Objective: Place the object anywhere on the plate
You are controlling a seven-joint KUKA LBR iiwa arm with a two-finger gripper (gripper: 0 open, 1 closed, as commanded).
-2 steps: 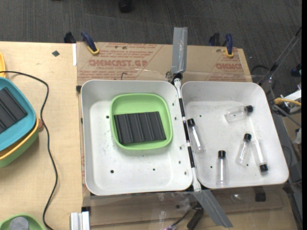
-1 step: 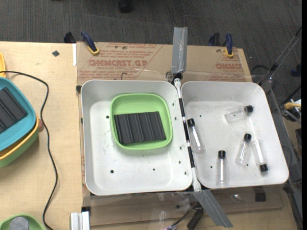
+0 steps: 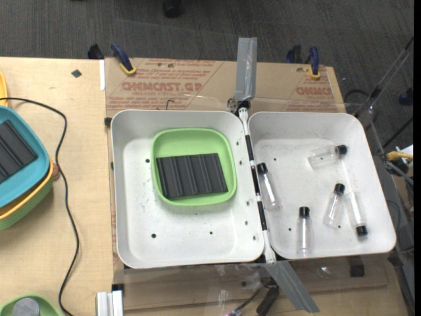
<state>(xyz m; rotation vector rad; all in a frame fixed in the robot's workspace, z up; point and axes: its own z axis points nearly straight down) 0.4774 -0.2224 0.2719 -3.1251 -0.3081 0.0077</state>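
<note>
Camera view: green plate (image 3: 193, 143) holding a dark ribbed block (image 3: 193, 175) sits in the left bin (image 3: 131, 229); five vials (image 3: 336, 203) lie in the right bin (image 3: 289, 137). Tool state: cannot tell.

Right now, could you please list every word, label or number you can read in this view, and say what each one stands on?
"CHEMCAST.G": red print, partly legible, on the brown cardboard sheet behind the left bin.
Red print on the same sheet behind the right bin: cut off and too blurred to read.
Smaller red lines above and below both prints: too small to read.
The green plate and the vials bear no readable text.
</note>
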